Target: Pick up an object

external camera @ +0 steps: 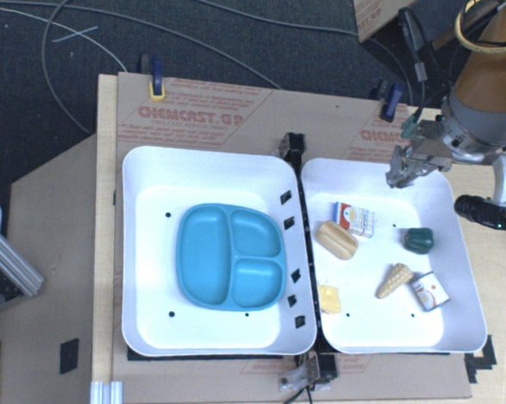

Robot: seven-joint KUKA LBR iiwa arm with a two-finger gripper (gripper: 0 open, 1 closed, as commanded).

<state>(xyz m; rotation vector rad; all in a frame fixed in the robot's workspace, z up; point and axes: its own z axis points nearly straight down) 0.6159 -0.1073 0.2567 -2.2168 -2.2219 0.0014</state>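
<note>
My gripper hangs over the far edge of the right bin, above and apart from every object, with nothing between its fingers. Below it lie a small milk carton, a bread roll, a dark green piece, an ice-cream cone, a small red and white box and a yellow cheese wedge. From this slant I cannot judge the gap between the fingertips.
The left bin holds a blue divided plate. A black divider with clips runs between the bins. Clamps grip the bench's far edge, and cables lie on the dark floor behind.
</note>
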